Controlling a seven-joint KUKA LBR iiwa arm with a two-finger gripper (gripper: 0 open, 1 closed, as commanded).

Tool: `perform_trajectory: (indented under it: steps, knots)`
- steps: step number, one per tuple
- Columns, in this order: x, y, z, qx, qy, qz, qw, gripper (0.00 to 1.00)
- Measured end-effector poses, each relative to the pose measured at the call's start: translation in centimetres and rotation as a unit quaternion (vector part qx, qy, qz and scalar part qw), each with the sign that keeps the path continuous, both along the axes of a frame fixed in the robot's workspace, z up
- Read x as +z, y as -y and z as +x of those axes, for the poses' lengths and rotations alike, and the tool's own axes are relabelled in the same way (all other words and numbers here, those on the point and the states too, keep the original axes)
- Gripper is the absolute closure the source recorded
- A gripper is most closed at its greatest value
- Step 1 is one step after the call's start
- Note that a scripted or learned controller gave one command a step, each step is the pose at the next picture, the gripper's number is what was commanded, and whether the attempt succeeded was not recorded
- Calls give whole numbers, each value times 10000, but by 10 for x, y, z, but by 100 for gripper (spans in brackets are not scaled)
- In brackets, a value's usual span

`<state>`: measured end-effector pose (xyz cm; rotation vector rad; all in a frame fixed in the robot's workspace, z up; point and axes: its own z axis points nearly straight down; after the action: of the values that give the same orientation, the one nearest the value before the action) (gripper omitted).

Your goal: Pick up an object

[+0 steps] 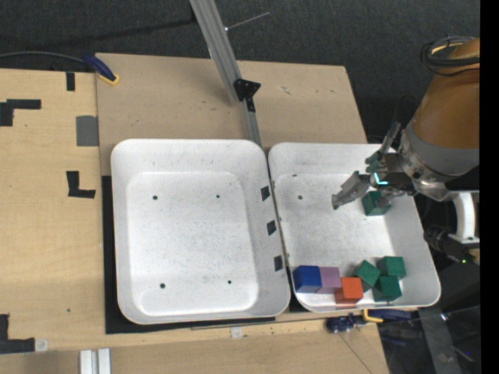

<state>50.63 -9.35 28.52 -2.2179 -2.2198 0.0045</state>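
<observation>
Pincer (365,192) sits at right of frame, over the upper part of the right bin (312,162), fingers spread; one grey finger (348,192) points left. A green block (376,202) lies just beside it, grip unconfirmed. Blue (307,278), purple (330,278), orange (351,288) and three green blocks (383,276) cluster at the bin's lower edge.
</observation>
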Motion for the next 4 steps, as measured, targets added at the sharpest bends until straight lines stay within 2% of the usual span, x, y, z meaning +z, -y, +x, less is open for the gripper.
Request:
perform_trajectory:
  steps: [1,4]
  knots:
    - [2,0,1,2,20,-3,10000,0]
    - [-148,-3,-9,-3,-15,3,10000,0]
